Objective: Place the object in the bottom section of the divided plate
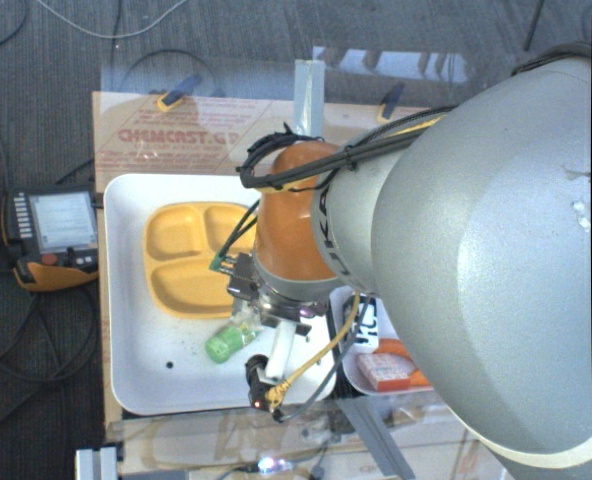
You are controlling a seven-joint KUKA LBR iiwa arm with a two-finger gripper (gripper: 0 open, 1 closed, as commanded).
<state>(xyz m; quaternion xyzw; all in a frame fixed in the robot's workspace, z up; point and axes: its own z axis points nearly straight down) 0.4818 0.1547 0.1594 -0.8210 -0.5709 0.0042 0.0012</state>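
The hand (244,320) hangs low in the middle of the frame, right over a small green object (223,345). I cannot tell how far the hand is open, or if it has hold of anything. The green object lies on the floor of the left white bin (136,368), just below the yellow divided plate (191,258). A reddish box (388,370) sits in the right bin.
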